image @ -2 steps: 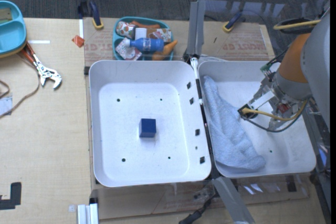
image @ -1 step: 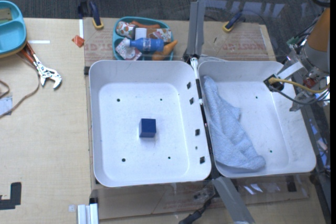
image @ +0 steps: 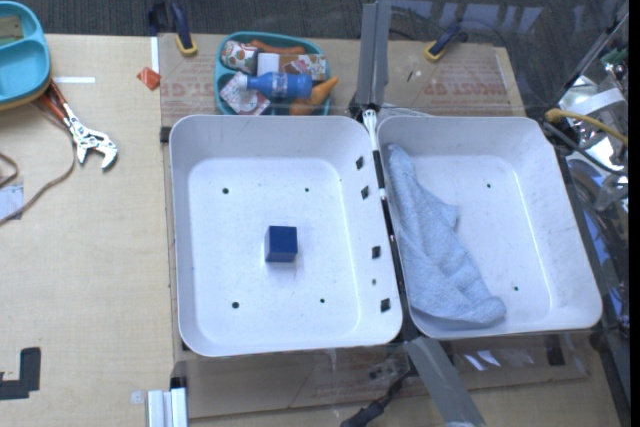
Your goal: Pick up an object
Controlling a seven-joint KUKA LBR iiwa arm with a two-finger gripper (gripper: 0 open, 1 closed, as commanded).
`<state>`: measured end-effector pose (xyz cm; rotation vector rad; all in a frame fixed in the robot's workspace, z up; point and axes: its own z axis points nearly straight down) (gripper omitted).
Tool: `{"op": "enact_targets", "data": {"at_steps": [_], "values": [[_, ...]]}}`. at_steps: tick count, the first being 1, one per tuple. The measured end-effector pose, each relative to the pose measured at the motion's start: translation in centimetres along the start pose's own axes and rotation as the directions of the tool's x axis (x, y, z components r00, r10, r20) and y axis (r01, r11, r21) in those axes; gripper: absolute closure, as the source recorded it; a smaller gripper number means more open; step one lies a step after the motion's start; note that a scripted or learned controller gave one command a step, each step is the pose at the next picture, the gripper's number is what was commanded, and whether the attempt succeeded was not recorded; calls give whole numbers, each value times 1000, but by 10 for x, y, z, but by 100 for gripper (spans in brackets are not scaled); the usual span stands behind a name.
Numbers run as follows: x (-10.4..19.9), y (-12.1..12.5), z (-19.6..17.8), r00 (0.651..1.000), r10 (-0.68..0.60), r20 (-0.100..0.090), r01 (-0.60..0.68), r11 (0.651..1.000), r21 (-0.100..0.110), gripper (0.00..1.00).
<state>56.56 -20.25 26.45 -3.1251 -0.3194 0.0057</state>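
Note:
A small blue cube (image: 282,243) rests near the middle of the left white bin (image: 200,315). A crumpled light blue-grey cloth (image: 435,245) lies along the left side of the right white bin (image: 555,235), stretching from its far left corner to its near edge.
Behind the left bin stands a teal tray (image: 272,75) packed with several small items. A wrench (image: 85,140) and a teal dish (image: 20,50) lie on the wooden bench at the far left. Cables and metal parts (image: 600,130) crowd the right edge.

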Motion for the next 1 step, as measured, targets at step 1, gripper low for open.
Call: {"op": "enact_targets", "data": {"at_steps": [1], "values": [[-34, 7, 171, 1000, -10, -7, 10, 1000, 10, 0]]}}
